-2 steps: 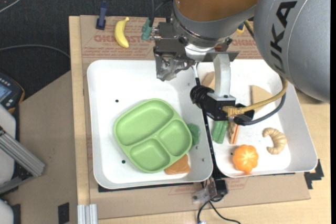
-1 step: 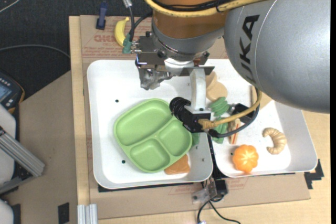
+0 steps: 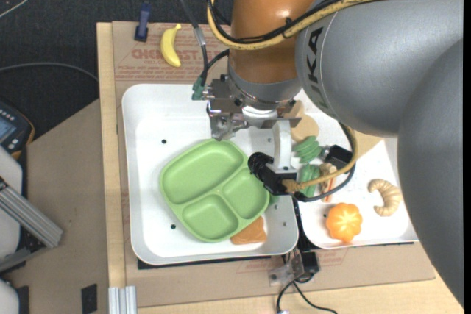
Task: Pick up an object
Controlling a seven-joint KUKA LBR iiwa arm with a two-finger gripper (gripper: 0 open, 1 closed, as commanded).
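Green divided tray (image 3: pixel 208 187), far rim just beside pincer (image 3: pixel 224 123), grip impossible to tell

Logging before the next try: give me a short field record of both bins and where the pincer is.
left bin: green divided plate; orange item partly under the plate's near edge
right bin: orange fruit, croissant, green toy near the shared rim
bench outside bins: banana
pincer: over the left bin, at the plate's far edge
holding: cannot tell
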